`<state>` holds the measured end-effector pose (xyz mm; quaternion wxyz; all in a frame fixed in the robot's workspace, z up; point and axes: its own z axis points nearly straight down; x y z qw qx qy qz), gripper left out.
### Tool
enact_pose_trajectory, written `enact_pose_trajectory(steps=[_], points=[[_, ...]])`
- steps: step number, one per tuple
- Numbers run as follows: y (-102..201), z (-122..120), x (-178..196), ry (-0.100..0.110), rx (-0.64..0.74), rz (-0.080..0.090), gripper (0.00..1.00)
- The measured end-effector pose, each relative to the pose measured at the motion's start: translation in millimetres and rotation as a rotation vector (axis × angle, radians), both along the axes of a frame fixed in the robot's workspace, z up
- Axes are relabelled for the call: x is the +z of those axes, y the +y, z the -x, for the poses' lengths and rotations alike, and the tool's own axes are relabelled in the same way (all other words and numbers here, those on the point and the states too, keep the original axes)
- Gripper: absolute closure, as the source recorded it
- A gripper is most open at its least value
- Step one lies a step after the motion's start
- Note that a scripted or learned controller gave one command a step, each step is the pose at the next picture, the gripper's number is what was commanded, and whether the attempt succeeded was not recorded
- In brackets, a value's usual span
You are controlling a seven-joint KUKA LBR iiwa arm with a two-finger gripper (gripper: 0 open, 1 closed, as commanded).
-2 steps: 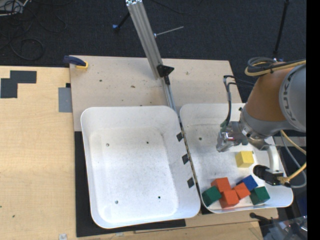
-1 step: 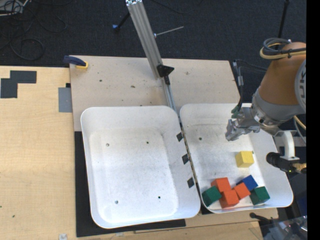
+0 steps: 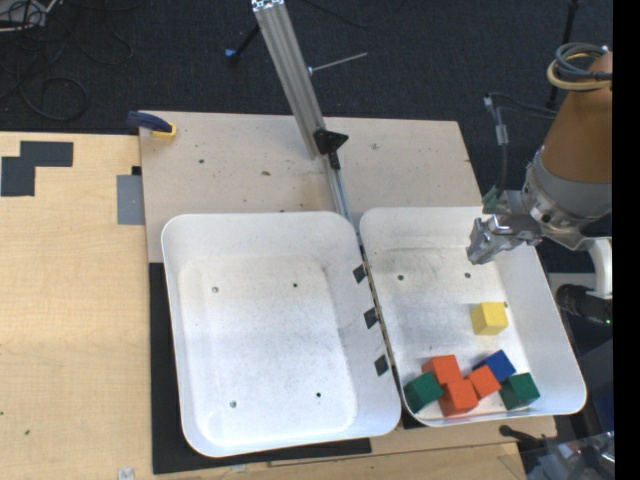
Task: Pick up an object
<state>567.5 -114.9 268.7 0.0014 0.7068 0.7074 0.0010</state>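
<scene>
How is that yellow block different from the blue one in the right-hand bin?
The yellow block is yellow; the blue block is blue. The yellow block sits alone on bare bin floor, while the blue block is packed into a cluster, touching an orange block and close to a green block. The yellow block lies nearer the gripper than the blue block. Both are small cubes in the right bin.

Yellow cube (image 3: 489, 316) sits alone in the right bin (image 3: 440, 248), mid-right. Orange blocks (image 3: 458, 383), blue cube (image 3: 499, 364) and two green cubes (image 3: 424, 390) cluster touching at its near edge.
</scene>
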Motion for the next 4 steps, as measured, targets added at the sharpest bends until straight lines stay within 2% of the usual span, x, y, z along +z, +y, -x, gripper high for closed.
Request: enact_pose_trajectory(steps=[1, 3, 4], points=[[40, 12, -11, 0.008, 0.001, -0.002, 1.00], [145, 48, -29, 0.010, 0.004, -0.003, 1.00], [193, 47, -29, 0.007, 0.004, -0.002, 1.00]])
